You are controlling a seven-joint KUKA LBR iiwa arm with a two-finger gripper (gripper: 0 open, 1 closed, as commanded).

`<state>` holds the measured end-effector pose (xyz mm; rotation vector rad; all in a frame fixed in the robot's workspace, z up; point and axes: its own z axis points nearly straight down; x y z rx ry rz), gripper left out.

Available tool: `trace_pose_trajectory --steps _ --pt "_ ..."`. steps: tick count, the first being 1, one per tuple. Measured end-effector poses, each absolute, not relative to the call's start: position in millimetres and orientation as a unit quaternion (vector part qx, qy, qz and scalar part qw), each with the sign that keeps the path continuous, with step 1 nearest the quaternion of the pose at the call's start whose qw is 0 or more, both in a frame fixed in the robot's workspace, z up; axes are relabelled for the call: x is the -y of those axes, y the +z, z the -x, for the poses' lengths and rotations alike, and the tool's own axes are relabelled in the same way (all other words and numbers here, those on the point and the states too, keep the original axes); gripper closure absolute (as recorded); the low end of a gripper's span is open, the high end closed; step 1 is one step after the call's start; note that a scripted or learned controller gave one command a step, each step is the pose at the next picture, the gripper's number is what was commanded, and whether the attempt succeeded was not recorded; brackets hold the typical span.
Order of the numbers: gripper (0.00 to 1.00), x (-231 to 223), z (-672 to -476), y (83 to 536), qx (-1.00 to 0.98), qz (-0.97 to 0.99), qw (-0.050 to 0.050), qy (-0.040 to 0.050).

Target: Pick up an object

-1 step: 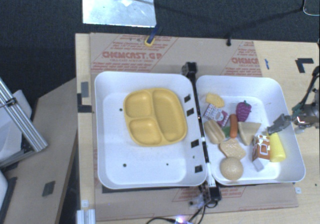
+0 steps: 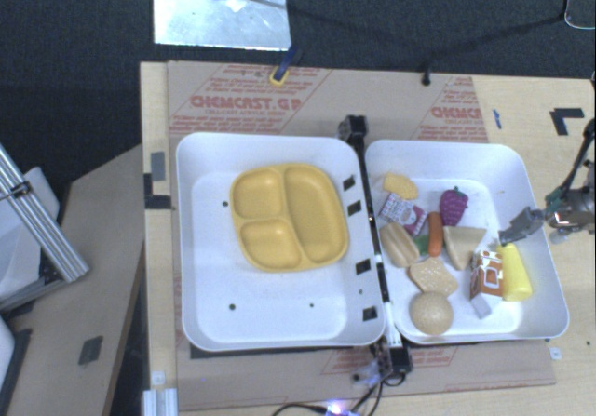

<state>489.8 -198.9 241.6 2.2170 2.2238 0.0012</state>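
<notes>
I see the left bin [image 2: 200, 247] holding a yellow divided tray [image 2: 287, 217]. The right bin [image 2: 535, 219] is crowded with toy food: purple grapes [image 2: 453, 205], a round bun [image 2: 431, 312], an orange carton [image 2: 486, 275]. My gripper [image 2: 521, 225] hangs at the right rim; I cannot tell its opening. The yellow block [image 2: 516, 273] lies just below it, long axis running roughly top to bottom.

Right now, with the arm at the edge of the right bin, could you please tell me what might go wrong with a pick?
The toys in the right bin lie packed together: the yellow block touches the orange carton, so the tool may pinch two or knock one aside. The round bun could roll away from a grasp. The tool also hangs close to the bin's right wall and may clip it on descent.
</notes>
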Motion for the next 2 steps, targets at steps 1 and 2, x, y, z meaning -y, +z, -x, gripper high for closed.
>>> trace_pose_trajectory --steps 1,2 --pt "0.0 197.8 -491.4 199.9 -0.708 -0.707 -0.001 -0.0002" --pt "0.0 196.8 -496.9 156.7 -0.708 -0.707 -0.001 -0.0002"
